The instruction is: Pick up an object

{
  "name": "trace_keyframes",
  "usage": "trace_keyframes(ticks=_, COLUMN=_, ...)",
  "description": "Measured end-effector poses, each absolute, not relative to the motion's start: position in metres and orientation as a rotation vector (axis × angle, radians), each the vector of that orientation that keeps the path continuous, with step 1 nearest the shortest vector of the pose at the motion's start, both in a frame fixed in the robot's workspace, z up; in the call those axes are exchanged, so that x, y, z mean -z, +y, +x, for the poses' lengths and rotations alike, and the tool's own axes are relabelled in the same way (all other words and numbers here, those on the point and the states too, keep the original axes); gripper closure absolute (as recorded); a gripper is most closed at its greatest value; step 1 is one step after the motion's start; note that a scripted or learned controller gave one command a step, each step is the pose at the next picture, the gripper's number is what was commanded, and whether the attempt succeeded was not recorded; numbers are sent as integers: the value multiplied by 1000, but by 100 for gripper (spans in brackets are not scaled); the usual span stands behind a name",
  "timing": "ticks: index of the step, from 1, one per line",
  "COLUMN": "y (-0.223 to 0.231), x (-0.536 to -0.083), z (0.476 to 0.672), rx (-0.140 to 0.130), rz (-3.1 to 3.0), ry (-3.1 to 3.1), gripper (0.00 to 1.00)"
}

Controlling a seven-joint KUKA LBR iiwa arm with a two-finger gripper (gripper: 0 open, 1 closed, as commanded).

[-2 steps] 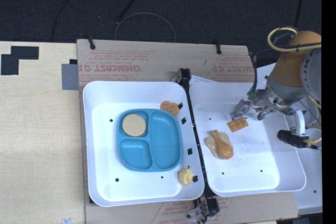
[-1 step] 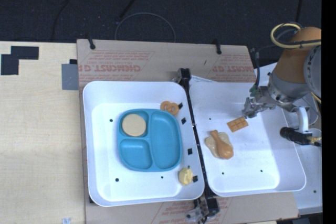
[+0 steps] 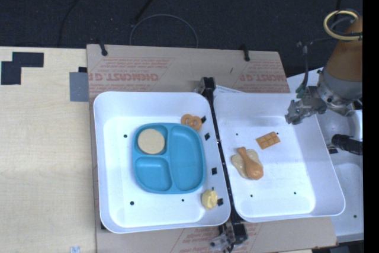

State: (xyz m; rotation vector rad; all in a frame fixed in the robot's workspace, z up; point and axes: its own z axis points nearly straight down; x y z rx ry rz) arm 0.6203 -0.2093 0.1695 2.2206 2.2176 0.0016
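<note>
From the camera view above the bench, two shallow white bins sit side by side on a cardboard sheet [image 3: 177, 71]; the left bin [image 3: 112, 127] holds a blue divided tray [image 3: 177, 163], and a round tan cracker-like disc [image 3: 150, 140] lies in the tray's upper-left compartment; a small brown pretzel-shaped piece [image 3: 190, 121] rests on the bin floor just beyond the tray's upper right corner, and a pale yellow lump [image 3: 209, 198] lies near the tray's lower right corner, close to the divider between the bins.

In the right bin [image 3: 296, 192] a toy chicken drumstick [image 3: 248, 163] lies near the middle, its pale end toward the upper left and its browner end toward the lower right; a small orange waffle-like rectangle [image 3: 267, 140] lies just up and to the right of it, apart from it.

The arm enters at the right, and the gripper [image 3: 296, 111] hangs over the right bin's upper right edge, well apart from the drumstick and the waffle piece; it looks empty, though at this size and angle the jaws' spread cannot be told.
</note>
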Motion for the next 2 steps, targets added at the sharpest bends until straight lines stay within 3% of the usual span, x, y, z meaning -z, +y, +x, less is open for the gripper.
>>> trace_keyframes(ticks=1, y=-210, x=-206, z=621, rx=-1, rz=2219, ry=2221, gripper=100)
trace_keyframes(ticks=2, y=-158, x=-217, z=620, rx=1, rz=2219, ry=2228, gripper=100)
